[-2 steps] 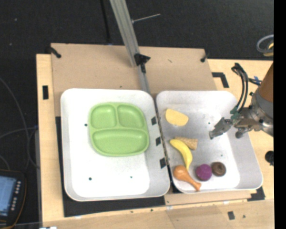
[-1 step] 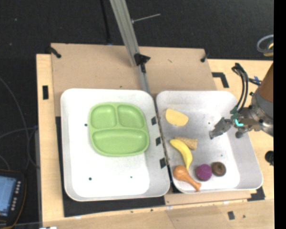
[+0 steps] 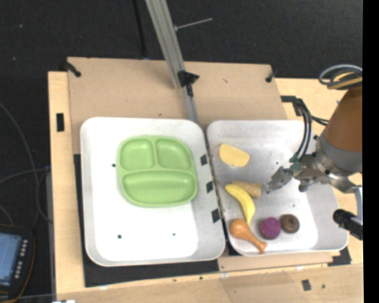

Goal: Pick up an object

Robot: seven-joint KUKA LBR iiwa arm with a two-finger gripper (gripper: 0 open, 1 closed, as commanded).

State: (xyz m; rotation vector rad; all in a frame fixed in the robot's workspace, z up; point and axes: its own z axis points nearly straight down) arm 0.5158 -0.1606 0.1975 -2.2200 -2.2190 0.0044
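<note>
In the right bin [image 3: 303,137], banana [image 3: 241,199] lies just left of my hand [image 3: 281,180]; hand's opening I cannot tell. Judging it light, rigid plastic, slick; grip mid-body, across the curve.

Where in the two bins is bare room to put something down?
Left bin: bare floor around and below the green plate. Right bin: bare patch above the gripper, beside the yellow piece. Crowded along its lower edge: banana, purple ball.
</note>
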